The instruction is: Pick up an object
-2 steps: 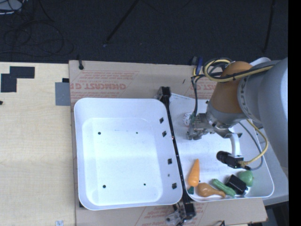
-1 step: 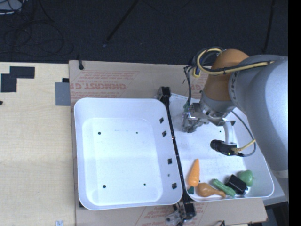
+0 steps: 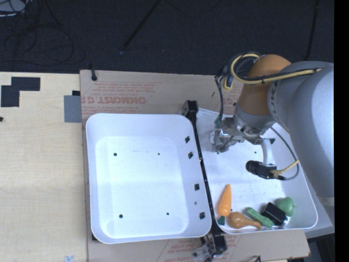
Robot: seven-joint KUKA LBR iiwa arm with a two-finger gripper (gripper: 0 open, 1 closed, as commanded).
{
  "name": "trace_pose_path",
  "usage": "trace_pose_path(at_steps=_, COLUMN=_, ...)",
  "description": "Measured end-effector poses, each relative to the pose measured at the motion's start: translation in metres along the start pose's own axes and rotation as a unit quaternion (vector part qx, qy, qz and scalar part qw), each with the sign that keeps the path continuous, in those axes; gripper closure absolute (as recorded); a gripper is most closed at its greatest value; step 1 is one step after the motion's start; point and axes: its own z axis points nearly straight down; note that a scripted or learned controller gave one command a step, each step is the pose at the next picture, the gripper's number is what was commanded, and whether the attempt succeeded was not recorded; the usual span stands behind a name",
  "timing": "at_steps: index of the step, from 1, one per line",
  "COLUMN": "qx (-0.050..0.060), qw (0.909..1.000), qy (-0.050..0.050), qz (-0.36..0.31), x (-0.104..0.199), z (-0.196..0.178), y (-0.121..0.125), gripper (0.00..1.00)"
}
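White bins hold an orange carrot, a green piece and a black block.

Fixed overhead camera — slanted downward

I see my bench topped in pale wood, with a brown cardboard sheet laid on it. Behind it lies dark floor strewn with loose cables.

Looks like a robotics lab to us: KUKA arm over two white bins on a cardboard-lined bench, loose cables behind.
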Motion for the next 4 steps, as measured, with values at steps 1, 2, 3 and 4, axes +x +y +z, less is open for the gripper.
trace_pose_path(at_steps=1, qx=0.001, qw=1.0000, qy=0.000, qz=0.000, x=-0.001, z=-0.010, y=0.000, gripper=1.00)
trace_pose_path(at_steps=2, qx=-0.013, qw=0.9999, qy=0.002, qz=-0.006, x=0.127, z=-0.096, y=-0.041, gripper=1.00)
trace_pose_path(at_steps=3, qx=-0.011, qw=0.9999, qy=-0.001, qz=-0.003, x=0.176, z=-0.092, y=0.003, gripper=1.00)
trace_pose_path(at_steps=4, qx=-0.007, qw=1.0000, qy=-0.002, qz=-0.002, x=0.218, z=-0.061, y=0.001, gripper=1.00)
